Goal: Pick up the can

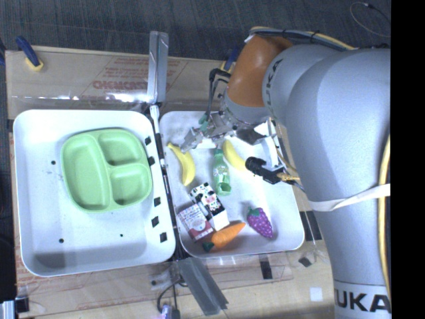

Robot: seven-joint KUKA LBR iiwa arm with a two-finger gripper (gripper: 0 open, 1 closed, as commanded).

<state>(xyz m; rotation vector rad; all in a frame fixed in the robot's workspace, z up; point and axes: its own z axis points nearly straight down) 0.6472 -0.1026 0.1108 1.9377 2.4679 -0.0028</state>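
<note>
Camera view: the can, a short red-and-white cylinder lying on its side, sits at 7 o'clock in the right bin. This is a best guess, since its label is too small to read. The arm comes in from 3 o'clock, and its jaws hang at about 11 o'clock in that bin, well apart from the can. It cannot be told whether the jaws are spread or pressed together, because the wrist hides them. Nothing is seen between them.

Risks:
- The can is packed tight. A black-and-white carton touches it at 1 o'clock, and a carrot lies just beside it at 4 o'clock. A descent there likely lands on a neighbour or pinches two items at once.
- The bin wall is close at 9 o'clock of the can, so one side of the jaws may hit the rim or find no gap.
- The can lies on its side, so it may roll or squirt out when squeezed.
- The jaws are nearer the wrong objects: the left banana, the green bottle and a second banana all lie at 5 to 6 o'clock of them, on the straight path to the can. A low sweep would shove them.

Other things: purple grapes lie at 5 o'clock in the right bin. A green divided tray sits in the left bin, out of the way. The counter shows beyond the bins at 12 o'clock.
</note>
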